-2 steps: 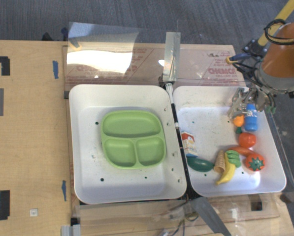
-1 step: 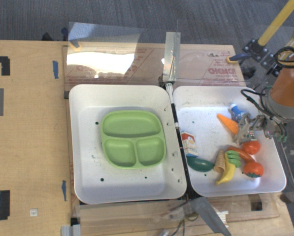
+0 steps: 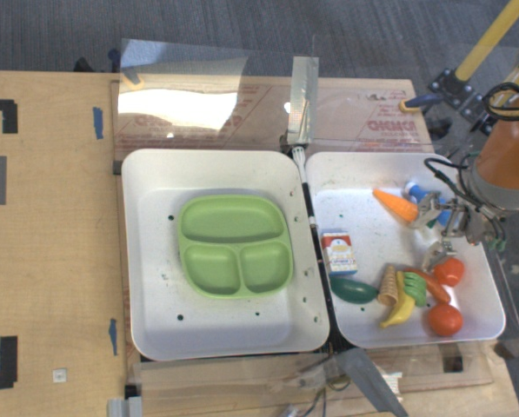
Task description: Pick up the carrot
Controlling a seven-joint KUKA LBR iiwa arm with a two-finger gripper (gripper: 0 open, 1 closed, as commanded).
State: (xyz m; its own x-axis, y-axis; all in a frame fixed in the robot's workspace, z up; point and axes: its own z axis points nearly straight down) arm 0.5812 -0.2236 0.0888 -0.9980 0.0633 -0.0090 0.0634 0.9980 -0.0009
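Reaching in from three o'clock, the gripper (image 3: pixel 435 214) hovers just beside the carrot (image 3: pixel 395 204), which lies in the right bin (image 3: pixel 355 320) toward its twelve o'clock side, tip pointing to nine o'clock. Whether the gripper is released or clenched I cannot tell, since cables and metal blur together there. This looks like the approach step; the next move calls for settling over the carrot's thick end. The small carton (image 3: pixel 338 253) at the bin's nine o'clock edge carries print too small to read.
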